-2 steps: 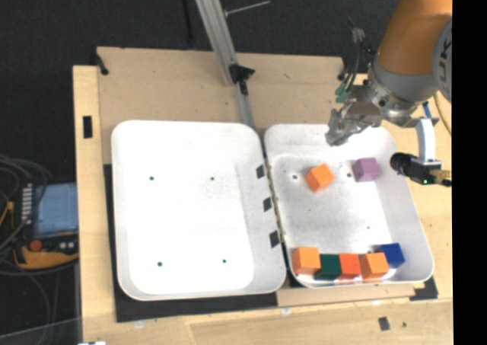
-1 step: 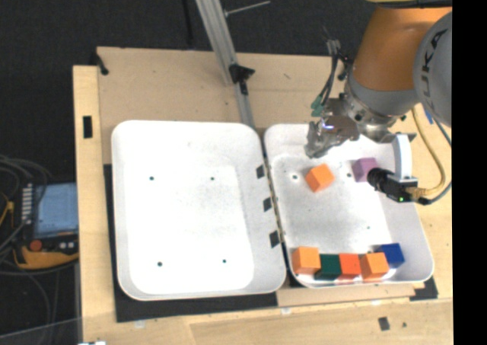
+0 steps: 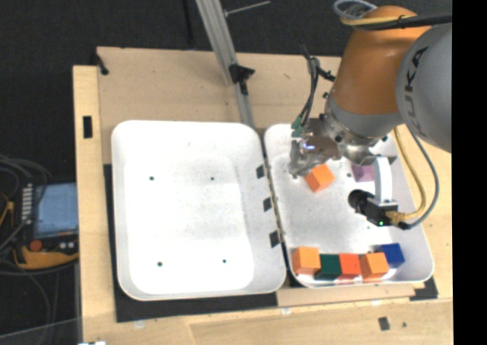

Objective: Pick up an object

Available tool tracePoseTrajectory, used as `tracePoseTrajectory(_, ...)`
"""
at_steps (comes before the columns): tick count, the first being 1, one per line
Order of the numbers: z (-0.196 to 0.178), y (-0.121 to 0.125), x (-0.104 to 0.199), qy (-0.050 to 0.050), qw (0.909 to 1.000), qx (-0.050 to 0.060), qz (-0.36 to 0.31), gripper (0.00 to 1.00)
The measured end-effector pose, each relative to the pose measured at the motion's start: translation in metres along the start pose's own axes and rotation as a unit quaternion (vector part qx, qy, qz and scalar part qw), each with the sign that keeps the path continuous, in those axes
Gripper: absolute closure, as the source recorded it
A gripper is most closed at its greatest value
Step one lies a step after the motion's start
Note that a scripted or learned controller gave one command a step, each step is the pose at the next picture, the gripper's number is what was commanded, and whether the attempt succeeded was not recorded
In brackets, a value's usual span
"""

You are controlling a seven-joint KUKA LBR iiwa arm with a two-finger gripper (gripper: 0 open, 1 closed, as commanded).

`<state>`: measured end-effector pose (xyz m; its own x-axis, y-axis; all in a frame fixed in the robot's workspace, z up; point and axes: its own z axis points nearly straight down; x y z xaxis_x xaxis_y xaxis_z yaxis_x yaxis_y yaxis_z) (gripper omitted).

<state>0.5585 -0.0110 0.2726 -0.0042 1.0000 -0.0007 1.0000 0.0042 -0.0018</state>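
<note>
Two shallow white bins sit side by side on the bench. We see the left bin with a bare white floor marked by a few small dark dots. The right bin holds the blocks: along its near wall we count a row of an orange block, a green block, a red-orange block, another orange block and a blue block, all touching or just beside one another. A purple block lies near the far right side, partly hidden by the arm.

One more orange block sits tilted in the upper part of the right bin, directly at the gripper. We cannot tell whether the jaws are spread or pinching it, since the wrist hides them.

The grey arm with its orange band reaches in from the right and covers much of the right bin's far end. A black cable fitting hangs beside it over the bin floor. A grey metal pole slants across the bench behind the bins, and a blue device with cables lies off the bench to the left.
</note>
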Motion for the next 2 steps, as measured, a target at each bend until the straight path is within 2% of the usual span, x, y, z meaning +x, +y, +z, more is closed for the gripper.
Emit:
tracePoseTrajectory(1,0.009,-0.014,0.037,0.000,1.0000,0.000,0.000,1.00)
tracePoseTrajectory(2,0.021,-0.033,0.092,0.000,1.0000,0.000,-0.001,1.00)
